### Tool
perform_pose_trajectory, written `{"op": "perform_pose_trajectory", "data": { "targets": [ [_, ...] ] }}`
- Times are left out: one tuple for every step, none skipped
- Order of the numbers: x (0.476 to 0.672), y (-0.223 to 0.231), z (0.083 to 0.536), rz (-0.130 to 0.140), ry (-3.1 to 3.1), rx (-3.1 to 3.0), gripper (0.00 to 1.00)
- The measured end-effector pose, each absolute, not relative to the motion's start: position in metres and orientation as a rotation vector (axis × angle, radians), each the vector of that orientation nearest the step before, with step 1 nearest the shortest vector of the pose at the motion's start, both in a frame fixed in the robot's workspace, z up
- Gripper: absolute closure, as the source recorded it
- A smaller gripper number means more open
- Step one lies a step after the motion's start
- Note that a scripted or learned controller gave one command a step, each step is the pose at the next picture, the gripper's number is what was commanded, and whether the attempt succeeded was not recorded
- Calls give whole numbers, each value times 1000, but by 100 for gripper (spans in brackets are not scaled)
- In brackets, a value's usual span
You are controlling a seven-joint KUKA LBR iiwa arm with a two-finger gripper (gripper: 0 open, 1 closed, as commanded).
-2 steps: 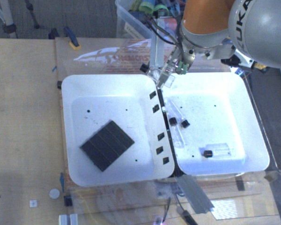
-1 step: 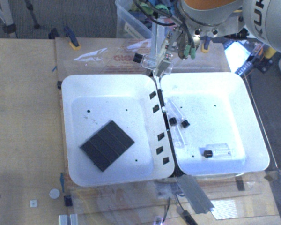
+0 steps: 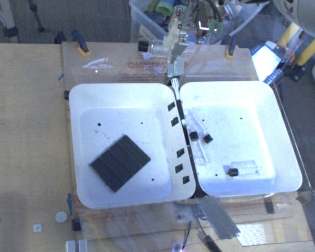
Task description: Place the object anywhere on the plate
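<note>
The plate [image 3: 119, 163] is a dark, ribbed square slab lying at an angle on the floor of the left bin [image 3: 89, 106]. Two clear tubes with black caps lie in the right bin [image 3: 262, 104]: one [image 3: 199, 137] near its left wall and one [image 3: 243, 169] near its front right. My gripper [image 3: 175, 62] hangs behind the bins, above the gap between their back edges. Just to its left, at the same height, is a third clear tube with a black cap [image 3: 149, 47]; whether the gripper holds it I cannot make out.
A divider [image 3: 179, 140] with several black clips runs between the two bins. Behind the bench stands a clear tub [image 3: 147, 12] of coloured items, with cables beside it. Small clamps [image 3: 83, 47] sit at the bench's back edge.
</note>
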State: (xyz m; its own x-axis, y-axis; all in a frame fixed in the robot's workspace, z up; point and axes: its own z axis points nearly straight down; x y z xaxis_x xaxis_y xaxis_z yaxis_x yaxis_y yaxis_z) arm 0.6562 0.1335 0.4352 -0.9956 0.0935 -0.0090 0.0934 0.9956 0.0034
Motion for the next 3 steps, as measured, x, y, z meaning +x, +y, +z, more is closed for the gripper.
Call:
{"op": "perform_pose_trajectory", "data": {
  "targets": [
    [664,178,437,5,3128,-147,100],
    [667,216,422,5,3052,-700,100],
    [667,226,437,2,2694,-1595,100]
  ]
}}
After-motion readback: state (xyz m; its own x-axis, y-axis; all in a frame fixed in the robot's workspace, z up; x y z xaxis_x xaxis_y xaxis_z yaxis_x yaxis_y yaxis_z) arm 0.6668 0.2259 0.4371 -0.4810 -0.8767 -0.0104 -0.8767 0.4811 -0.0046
